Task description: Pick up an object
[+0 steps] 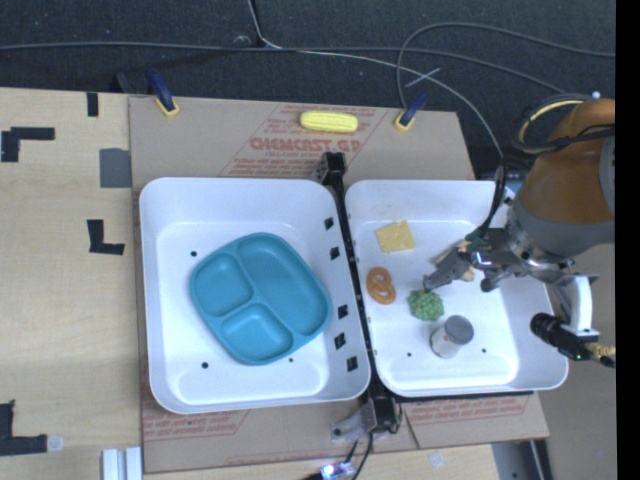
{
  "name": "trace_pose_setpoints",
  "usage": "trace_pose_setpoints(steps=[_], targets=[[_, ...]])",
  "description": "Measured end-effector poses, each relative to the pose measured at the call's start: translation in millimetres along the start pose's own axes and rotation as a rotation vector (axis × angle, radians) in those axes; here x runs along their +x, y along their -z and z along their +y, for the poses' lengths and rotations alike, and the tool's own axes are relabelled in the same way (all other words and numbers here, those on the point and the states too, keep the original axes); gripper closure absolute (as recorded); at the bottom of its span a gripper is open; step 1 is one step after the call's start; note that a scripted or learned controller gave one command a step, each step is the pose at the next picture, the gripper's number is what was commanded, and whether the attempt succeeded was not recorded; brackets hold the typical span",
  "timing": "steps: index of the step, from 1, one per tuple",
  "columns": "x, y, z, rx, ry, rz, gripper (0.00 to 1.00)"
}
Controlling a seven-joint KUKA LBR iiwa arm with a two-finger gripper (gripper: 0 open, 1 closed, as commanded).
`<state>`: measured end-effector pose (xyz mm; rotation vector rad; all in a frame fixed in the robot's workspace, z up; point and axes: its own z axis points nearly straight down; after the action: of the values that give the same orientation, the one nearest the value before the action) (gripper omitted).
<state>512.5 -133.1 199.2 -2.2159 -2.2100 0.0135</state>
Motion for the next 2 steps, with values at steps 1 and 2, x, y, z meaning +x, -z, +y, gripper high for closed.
trace_pose_setpoints(steps=[1, 2], targets=[[0.3, 6.3, 2.9, -0.012, 0.004, -0.002, 0.00], [0.5, -37.3, 1.1, -0.008, 0.003, -0.002, 0.00]])
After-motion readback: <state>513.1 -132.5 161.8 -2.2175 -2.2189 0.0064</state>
